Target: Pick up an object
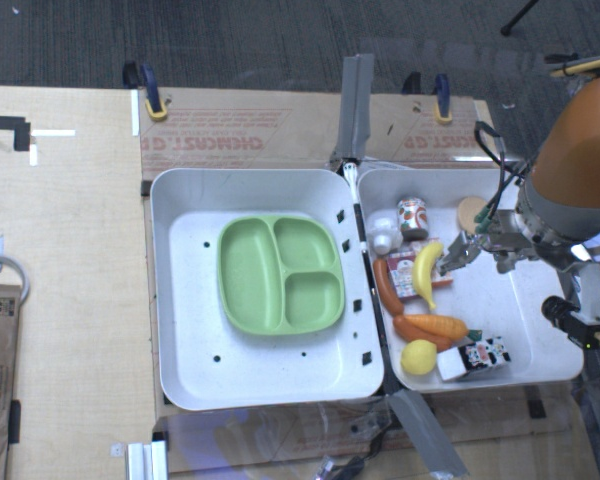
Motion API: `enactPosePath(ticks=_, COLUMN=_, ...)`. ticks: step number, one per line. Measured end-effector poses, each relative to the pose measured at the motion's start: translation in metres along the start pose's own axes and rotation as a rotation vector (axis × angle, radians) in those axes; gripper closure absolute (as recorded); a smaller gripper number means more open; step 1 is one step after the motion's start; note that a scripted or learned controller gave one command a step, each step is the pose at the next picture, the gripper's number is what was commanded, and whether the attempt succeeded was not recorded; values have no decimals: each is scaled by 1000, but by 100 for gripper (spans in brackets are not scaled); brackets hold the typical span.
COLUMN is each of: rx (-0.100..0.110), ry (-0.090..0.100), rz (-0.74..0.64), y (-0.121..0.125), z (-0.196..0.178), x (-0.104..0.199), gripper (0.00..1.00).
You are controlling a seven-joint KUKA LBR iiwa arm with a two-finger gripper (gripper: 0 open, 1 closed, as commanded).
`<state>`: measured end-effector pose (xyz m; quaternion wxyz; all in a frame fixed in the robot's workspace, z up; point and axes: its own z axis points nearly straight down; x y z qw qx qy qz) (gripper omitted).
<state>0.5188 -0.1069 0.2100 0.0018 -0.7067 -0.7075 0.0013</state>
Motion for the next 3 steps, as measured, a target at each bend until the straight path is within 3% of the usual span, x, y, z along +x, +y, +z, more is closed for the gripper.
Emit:
enactPosePath(ticks=1, rx=-14, ry=-3, rz=39, y=45, z=113, x=-8, gripper=0)
enactPosePath(ticks=2, rx=-14, ry=-1, rz=42, y=45, z=104, x=-8, gripper=100)
enactPosePath(ticks=3, rx=-4, ry=-2, rz=-31, y=93, z=18, x=21, gripper=100)
